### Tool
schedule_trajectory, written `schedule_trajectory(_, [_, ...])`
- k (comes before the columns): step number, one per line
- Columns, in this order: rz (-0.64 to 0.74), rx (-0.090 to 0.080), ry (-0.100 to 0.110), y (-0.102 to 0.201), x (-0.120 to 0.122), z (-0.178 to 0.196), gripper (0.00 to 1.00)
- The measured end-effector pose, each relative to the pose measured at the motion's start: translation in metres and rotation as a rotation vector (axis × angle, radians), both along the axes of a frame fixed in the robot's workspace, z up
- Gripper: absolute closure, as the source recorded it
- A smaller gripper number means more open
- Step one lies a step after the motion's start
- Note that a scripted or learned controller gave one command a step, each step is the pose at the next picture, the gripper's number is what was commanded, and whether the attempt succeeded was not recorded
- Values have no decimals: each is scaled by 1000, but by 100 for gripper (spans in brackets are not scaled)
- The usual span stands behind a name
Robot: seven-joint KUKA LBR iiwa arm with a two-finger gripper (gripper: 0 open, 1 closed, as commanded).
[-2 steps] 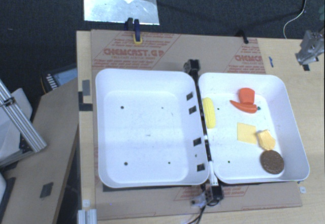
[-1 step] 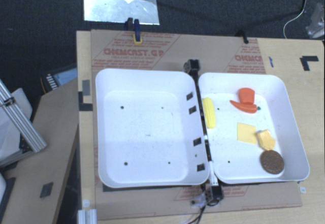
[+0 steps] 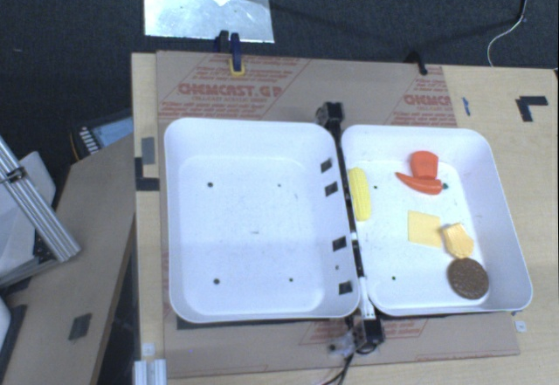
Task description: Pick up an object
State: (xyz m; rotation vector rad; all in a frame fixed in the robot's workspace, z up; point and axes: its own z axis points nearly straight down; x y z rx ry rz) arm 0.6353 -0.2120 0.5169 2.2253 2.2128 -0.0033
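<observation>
On the table, the left bin sits beside the right bin. In the right bin lie a corn cob by its left wall, an orange toy, a yellow slice, a yellow chunk touching it, and a brown cookie. I cannot tell the gripper's state.

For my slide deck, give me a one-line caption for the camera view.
Two white bins on a bench; the right bin holds corn, an orange hat, two cheese pieces and a cookie.

lab | two white bins on bench | aluminium frame | cables
</observation>
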Motion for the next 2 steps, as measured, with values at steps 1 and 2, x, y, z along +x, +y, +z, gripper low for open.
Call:
schedule_trajectory(1, [16,4,-5,62,35,20,100])
schedule_trajectory(2, [3,0,-3,2,32,19,100])
